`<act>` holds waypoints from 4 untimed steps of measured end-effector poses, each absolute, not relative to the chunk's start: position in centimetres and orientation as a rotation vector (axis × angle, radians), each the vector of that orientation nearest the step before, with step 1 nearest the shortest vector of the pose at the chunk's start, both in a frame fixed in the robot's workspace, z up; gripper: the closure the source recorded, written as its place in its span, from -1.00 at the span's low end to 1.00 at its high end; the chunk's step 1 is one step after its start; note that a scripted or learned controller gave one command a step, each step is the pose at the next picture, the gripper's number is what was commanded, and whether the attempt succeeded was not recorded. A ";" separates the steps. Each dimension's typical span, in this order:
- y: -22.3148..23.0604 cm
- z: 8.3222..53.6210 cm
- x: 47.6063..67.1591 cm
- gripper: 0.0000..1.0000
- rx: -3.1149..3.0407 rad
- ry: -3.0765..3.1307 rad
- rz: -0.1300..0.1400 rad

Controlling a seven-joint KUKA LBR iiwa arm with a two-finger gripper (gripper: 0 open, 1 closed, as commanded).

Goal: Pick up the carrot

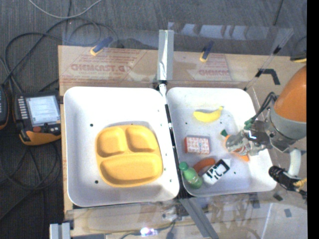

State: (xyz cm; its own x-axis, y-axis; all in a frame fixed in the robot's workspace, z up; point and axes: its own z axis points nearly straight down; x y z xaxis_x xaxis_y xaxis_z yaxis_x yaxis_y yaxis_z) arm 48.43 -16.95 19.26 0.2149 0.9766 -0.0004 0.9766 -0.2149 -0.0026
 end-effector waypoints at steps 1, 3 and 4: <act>-17.2 16.2 48.3 1.00 -2.051 -2.376 0.003; -15.1 19.7 48.4 1.00 -2.385 -2.043 0.003; -19.5 16.8 48.3 1.00 -2.408 -2.016 0.007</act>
State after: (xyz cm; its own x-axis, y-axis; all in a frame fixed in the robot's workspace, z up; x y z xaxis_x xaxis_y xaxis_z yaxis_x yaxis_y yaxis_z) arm 48.30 -19.48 16.84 0.1755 0.9845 -0.0026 0.9845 -0.1755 -0.0036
